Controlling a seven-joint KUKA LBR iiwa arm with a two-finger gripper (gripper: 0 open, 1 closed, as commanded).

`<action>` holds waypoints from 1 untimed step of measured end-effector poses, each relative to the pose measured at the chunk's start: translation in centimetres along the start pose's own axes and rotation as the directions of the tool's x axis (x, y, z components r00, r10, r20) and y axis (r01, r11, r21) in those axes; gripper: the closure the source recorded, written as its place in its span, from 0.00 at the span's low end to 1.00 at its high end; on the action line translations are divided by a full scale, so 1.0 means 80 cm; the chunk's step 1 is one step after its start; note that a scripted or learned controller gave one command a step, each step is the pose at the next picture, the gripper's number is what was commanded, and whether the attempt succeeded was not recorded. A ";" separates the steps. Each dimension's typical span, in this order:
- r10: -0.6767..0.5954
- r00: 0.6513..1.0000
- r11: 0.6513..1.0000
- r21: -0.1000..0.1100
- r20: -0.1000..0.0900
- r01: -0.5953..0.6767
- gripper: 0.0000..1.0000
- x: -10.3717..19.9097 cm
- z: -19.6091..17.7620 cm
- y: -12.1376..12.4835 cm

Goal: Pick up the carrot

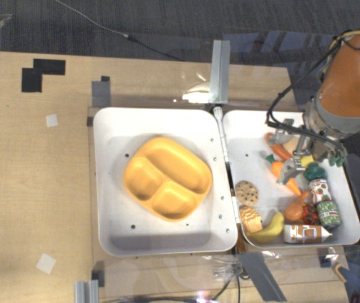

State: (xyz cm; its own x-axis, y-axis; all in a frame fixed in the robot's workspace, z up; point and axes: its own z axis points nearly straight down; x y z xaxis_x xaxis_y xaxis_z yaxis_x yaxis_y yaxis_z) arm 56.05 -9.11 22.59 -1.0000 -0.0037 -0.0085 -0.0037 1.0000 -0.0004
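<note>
The carrot (280, 151) is a long orange piece lying at a slant in the upper part of the right bin (249, 137). Smaller orange pieces lie just below it, one (274, 168) to the left and one (294, 187) lower down. My gripper (291, 168) hangs low over this cluster, just below and right of the carrot, under the grey wrist and orange band (355, 74). The gripper's body hides part of the toys beneath it. A yellow bit (306, 161) and a green toy (316, 171) sit right beside it.
The right bin also holds a cookie (247, 193), a waffle-like piece (251, 219), a banana (268, 228), a carton (306, 233), a labelled can (325, 204) and a red-orange fruit (295, 212). The left bin (110, 232) holds a yellow divided plate (167, 177).
</note>
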 end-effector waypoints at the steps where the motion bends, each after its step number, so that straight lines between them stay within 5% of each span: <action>1: 0.220 0.976 0.976 0.000 -0.007 -0.220 0.00 -0.041 0.139 -0.023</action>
State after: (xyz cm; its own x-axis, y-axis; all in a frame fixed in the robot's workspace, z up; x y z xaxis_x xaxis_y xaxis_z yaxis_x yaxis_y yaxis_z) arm 59.47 -10.94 11.53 -0.9764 0.2159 -0.0010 0.2159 0.9764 0.0012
